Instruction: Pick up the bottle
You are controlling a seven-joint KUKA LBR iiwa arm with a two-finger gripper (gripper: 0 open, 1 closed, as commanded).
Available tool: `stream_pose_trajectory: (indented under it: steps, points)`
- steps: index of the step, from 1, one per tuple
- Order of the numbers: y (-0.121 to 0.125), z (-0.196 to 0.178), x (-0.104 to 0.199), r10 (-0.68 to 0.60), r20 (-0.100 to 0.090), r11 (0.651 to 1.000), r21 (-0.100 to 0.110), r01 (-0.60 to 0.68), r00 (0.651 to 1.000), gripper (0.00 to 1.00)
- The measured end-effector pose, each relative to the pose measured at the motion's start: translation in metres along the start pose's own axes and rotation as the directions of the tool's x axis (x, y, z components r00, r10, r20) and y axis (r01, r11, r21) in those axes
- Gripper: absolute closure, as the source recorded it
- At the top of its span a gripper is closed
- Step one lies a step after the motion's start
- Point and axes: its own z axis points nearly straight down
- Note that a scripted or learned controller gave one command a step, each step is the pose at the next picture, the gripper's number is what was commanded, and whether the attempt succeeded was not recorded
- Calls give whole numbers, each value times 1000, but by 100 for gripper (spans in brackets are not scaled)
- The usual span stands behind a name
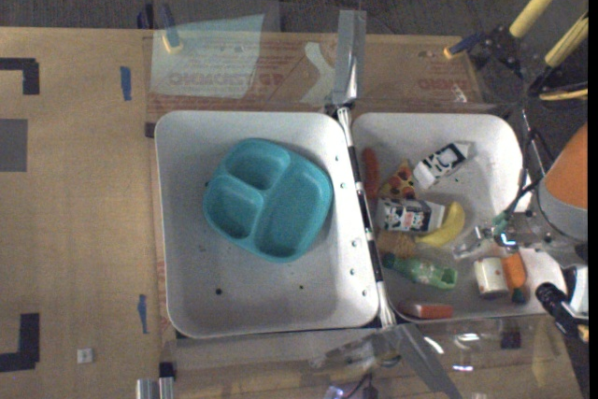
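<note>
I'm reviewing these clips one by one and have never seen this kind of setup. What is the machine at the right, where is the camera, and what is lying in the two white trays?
One fixed camera looks down at a slant on a bench with two shallow white bins. The grey robot arm with an orange band reaches in from the right; its two-finger gripper sits low over the right-hand white bin. I cannot tell whether it grips anything. The left-hand white bin holds a teal plastic divided plate. The right bin holds toy food: a green clear plastic bottle lying on its side, a yellow banana, two small black-and-white milk cartons, a red sausage and smaller pieces. The bottle, its target, lies apart from the gripper.
</note>
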Motion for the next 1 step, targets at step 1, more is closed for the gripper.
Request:
stream_pose_trajectory:
  steps: [1]
  points:
    - [-2, 15, 51, -157, 20, 988, -1, 157, 987, 0]
